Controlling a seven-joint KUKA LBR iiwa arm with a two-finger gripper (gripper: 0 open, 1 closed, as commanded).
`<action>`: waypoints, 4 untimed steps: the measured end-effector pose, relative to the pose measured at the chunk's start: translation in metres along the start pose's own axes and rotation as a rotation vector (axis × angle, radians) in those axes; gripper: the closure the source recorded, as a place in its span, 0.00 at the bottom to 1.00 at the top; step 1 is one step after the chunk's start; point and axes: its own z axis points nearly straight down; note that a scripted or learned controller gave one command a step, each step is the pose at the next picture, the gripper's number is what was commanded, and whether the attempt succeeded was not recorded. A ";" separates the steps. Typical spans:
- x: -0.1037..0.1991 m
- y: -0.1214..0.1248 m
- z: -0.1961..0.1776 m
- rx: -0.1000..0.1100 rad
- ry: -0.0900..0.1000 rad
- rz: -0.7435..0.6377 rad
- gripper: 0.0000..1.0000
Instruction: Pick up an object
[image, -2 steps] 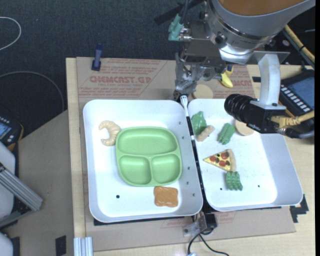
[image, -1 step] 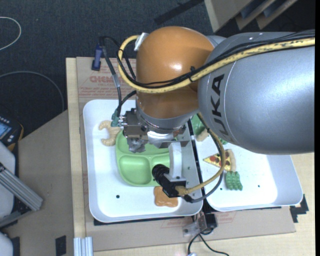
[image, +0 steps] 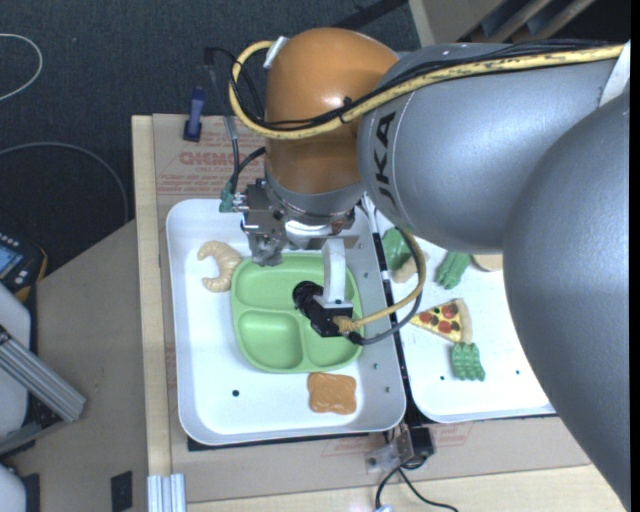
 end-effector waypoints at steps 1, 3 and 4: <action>0.011 -0.031 -0.131 -0.014 0.010 -0.007 1.00; -0.003 0.010 0.045 0.006 -0.002 0.000 1.00; 0.009 0.065 -0.085 -0.019 0.008 -0.005 1.00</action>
